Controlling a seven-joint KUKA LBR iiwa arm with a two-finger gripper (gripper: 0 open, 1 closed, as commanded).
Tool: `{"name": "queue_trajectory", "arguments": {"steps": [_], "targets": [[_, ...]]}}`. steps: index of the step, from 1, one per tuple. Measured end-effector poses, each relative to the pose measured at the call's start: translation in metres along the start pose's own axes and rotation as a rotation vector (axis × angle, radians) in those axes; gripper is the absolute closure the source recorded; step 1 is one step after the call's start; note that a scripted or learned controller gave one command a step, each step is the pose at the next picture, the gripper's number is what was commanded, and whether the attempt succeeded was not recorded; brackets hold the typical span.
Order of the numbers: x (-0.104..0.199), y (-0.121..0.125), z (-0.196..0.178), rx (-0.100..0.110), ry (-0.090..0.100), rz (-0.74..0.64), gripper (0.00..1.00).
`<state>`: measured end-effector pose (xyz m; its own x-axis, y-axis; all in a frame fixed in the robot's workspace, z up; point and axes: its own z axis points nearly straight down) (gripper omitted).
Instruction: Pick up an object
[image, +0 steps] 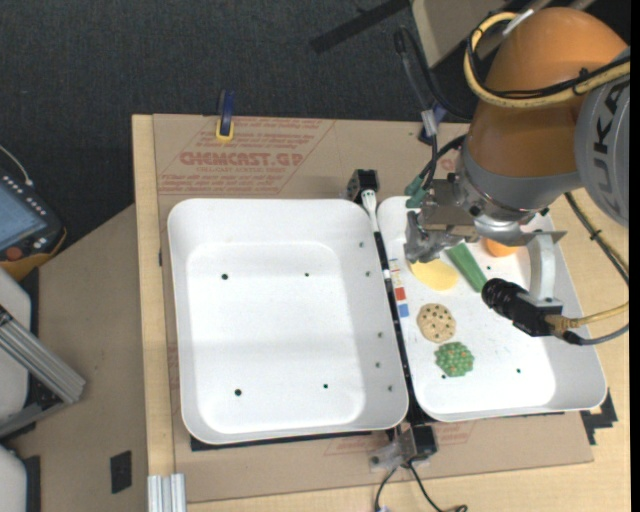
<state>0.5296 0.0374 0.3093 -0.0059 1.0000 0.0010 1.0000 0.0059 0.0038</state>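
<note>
Yellow, flat and round, the yellow piece (435, 275) lies near the right bin's (560, 385) left wall, towards its far edge, directly under the gripper (428, 238). Whether the claw is apart or together, I cannot tell. A clean pick probably needs a straight descent centred on the piece, clear of the green stick (464, 266) beside it. Bent steeply down, the arm (530, 110) hangs over the bin's far-left corner.
</note>
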Motion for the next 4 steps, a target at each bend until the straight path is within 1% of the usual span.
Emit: {"name": "queue_trajectory", "arguments": {"steps": [1,2,3,4], "targets": [[0.038,-0.02,-0.045,-0.002,0.001,0.0,1.0],[0.054,-0.019,-0.051,0.001,-0.001,0.004,1.0],[0.02,-0.051,0.001,0.013,-0.002,0.011,1.0],[-0.112,-0.051,-0.012,0.0,-0.008,0.02,1.0]]}}
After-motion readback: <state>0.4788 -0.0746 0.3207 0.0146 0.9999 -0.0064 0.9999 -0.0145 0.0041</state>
